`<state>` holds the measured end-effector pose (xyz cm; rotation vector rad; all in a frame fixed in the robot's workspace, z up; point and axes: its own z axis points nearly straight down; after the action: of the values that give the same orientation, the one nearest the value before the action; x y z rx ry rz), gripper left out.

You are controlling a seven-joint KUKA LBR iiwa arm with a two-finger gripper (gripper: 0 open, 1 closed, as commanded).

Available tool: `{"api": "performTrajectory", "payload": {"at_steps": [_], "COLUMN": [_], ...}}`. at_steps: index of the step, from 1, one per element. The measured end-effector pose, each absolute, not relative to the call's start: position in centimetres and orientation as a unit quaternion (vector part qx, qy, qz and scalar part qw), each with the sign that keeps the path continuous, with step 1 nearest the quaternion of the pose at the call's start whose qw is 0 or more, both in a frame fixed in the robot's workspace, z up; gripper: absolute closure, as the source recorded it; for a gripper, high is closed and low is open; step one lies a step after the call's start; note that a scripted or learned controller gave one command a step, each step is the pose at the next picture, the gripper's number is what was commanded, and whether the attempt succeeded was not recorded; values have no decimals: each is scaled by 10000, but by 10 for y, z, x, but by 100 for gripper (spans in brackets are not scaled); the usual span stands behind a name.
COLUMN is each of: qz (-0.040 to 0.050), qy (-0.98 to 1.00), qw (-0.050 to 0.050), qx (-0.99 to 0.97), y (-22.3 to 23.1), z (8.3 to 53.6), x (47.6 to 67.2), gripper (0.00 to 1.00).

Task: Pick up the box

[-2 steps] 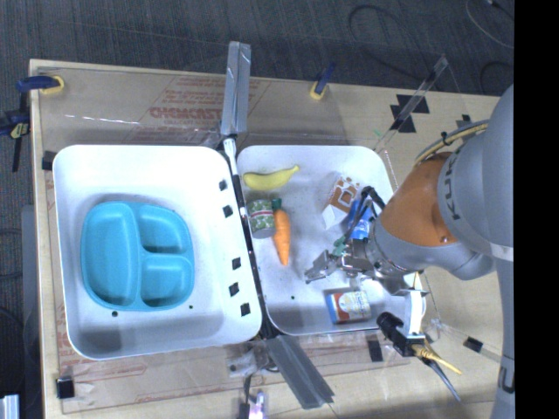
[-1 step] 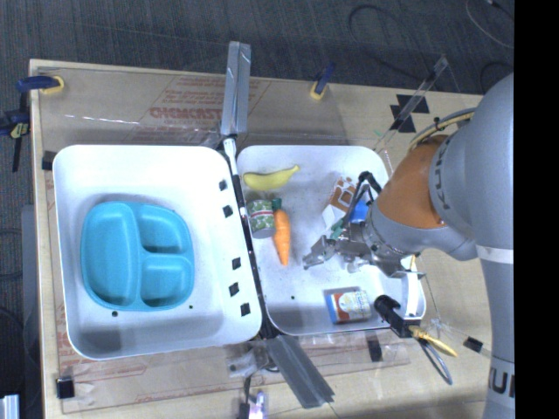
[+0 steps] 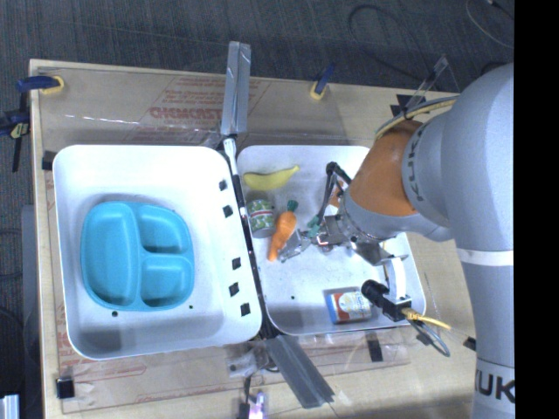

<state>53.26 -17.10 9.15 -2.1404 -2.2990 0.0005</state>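
Two bins point(image 3: 70, 182), one tray point(image 3: 137, 254), banana point(image 3: 270, 178), carrot point(image 3: 282, 231), can point(image 3: 259, 216), box point(image 3: 348, 305).

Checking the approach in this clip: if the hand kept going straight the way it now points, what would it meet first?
The hand points toward the view's left, low over the right bin. The carrot lies right at its tip, so it likely meets that first, not the box. Height is unclear.

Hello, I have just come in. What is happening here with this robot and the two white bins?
A grey arm with an orange band reaches into the right bin. Its gripper hovers beside the carrot, near the small can and the banana. The box it should pick up lies untouched near the bin's front edge, apart from the gripper. The left bin holds a blue divided tray.
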Motion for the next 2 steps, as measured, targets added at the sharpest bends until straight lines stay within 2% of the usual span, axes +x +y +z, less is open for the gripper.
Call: {"api": "performTrajectory", "payload": {"at_steps": [1, 2], "qz": [4, 4], "qy": [-7360, -7184], "qw": [10, 7], "qx": [-6770, -6956], "y": [-211, -210], "z": [107, 91], "x": [476, 501], "gripper": [0, 0]}}
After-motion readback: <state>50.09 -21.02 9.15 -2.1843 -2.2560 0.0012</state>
